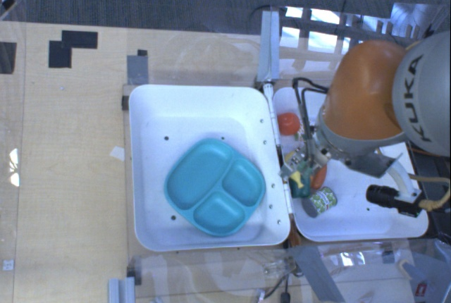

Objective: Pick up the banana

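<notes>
Two white bins are seen side by side: the left bin (148, 153) holds 1 blue three-compartment tray (215, 186); the right bin (366, 224) holds 1 red-orange item (288, 123) and 1 green-labelled can (320, 200). The banana (301, 178), partly hidden, lies at the right bin's left wall under the gripper (307, 157); gripper state can't be told. "KUKA" is read on the arm (416, 94).

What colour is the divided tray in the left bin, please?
The tray is light blue, clearest in the camera view.
</notes>
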You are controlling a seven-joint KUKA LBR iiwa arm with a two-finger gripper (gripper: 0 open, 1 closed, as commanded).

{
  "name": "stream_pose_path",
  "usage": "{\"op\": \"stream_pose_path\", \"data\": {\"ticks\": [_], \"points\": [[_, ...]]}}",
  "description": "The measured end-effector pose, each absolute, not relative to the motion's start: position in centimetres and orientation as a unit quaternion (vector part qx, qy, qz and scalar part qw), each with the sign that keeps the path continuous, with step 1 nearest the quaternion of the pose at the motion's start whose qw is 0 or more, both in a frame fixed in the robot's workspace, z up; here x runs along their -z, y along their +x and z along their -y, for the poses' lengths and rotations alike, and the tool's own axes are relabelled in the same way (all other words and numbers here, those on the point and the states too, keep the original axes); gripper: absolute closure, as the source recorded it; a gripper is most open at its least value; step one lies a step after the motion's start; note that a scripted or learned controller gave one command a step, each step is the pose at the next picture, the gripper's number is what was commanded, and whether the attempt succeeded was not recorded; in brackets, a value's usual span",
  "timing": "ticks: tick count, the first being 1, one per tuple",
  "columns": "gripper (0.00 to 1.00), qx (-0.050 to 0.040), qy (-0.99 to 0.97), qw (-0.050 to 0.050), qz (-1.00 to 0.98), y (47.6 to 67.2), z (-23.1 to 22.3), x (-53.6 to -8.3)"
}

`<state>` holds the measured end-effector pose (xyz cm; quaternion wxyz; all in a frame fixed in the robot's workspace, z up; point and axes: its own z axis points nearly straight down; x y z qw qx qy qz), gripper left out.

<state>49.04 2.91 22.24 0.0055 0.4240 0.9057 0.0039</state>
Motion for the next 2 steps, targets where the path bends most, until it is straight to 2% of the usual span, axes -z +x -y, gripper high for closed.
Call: {"op": "stream_pose_path", "data": {"ticks": [1,2], "points": [[1.00,-0.0023,0.402,0.004,-0.915,52.6,-0.8,-38.4],[1.00,-0.0013,0.430,0.002,-0.903,49.6,0.5,-24.0]]}}
